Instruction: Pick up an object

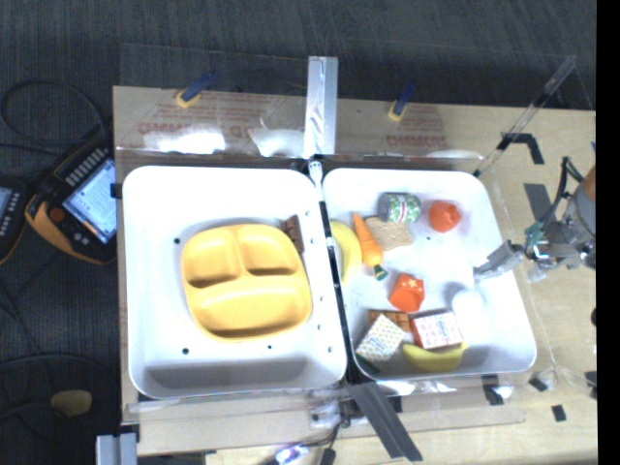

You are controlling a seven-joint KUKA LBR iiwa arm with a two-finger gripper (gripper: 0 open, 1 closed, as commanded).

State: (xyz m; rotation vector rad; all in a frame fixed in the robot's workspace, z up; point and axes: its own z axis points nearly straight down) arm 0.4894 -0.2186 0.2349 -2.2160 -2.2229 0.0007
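Observation:
The right bin (504,342) holds several small things. A green can (402,205) lies at the back beside a red tomato (445,216). An orange carrot (367,241) and a tan bread slice (391,232) lie near a yellow banana (341,245) at the bin's left wall. A red pepper (407,292) sits in the middle. At the front lie a red and white box (438,330), a checked packet (381,338) and a second banana (432,356). My gripper (496,260) hangs at the bin's right edge, apart from all of them.
The left bin (145,260) bears a yellow divided plate (247,277), with a small brown item (292,230) at its back right corner. A metal post (321,105) stands behind the bins. An orange handheld device (82,206) lies on the floor to the left.

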